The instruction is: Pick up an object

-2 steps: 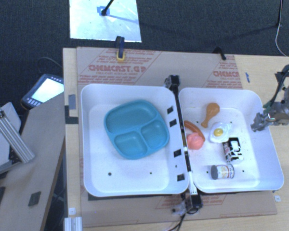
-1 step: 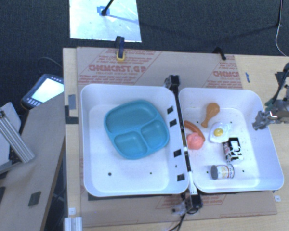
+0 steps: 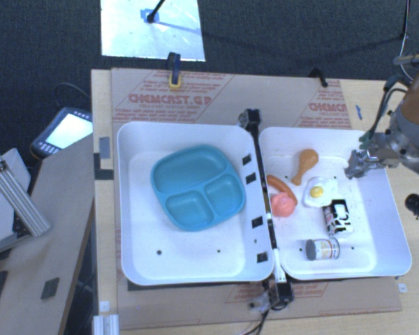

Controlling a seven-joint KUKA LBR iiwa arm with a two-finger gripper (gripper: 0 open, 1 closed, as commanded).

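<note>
Overhead, two white bins are seen side by side on the bench. The left bin holds a blue plate with three compartments, lying near the bin's middle and slightly tilted in plan. The right bin holds the smaller things. A drumstick is seen toward the far side, its thin end pointing down toward a sausage. Just below the sausage, touching or nearly touching it, lies a pink ball. A fried egg lies to the right of these. Below it stands a black-and-white carton, and nearer the front edge a can lies on its side.

The gripper is seen over the right bin's far right part, well apart from the egg and the drumstick. Nothing is seen between its fingers; whether the jaws are open or closed cannot be told, since they are small and perhaps blurred.
</note>
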